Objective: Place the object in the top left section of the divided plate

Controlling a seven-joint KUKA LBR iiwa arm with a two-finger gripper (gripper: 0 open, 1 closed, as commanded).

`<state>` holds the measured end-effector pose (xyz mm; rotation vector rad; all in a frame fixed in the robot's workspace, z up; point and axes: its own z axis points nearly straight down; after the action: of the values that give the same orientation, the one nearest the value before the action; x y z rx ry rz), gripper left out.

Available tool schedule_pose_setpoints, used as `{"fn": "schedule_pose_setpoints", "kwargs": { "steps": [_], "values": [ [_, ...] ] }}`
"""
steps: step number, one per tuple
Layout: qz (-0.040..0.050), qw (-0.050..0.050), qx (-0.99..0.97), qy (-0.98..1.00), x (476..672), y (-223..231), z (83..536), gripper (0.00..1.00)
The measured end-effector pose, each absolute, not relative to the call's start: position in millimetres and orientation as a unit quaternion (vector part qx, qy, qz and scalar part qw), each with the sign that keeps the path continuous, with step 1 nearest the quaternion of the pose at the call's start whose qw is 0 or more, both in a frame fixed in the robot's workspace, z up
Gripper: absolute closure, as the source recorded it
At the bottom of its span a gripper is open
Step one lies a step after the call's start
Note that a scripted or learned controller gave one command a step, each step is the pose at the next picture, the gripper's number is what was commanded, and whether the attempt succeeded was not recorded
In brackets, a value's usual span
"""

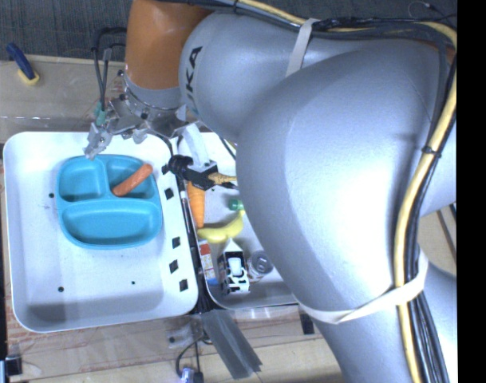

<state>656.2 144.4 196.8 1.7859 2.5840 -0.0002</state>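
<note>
Two bins sit side by side, and the blue divided plate [107, 214] lies in the left bin [35, 294]. An orange, sausage-like object [132, 180] (a toy carrot or hot dog, hard to say) rests in the plate's upper right section, its long axis slanting from lower left to upper right, one end riding up on the rim. The gripper [95, 144] hangs at the plate's upper left corner, just beside the top left section [79, 180], so the object lies to the right of it and a little below. Whether the gripper is spread or closed I cannot tell from here. The object looks smooth, slim and glossy, one section away from its target, by my reckoning
</note>
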Motion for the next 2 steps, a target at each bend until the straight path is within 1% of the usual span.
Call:
{"fn": "schedule_pose_setpoints", "kwargs": {
  "steps": [1, 2],
  "values": [
    [-0.0018, -0.002, 0.537, 0.843, 575.5, 110.6, 126.8, 0.0],
    [-0.0022, -0.002, 0.537, 0.844, 575.9, 109.5, 136.3, 1.0]
  ]
}}
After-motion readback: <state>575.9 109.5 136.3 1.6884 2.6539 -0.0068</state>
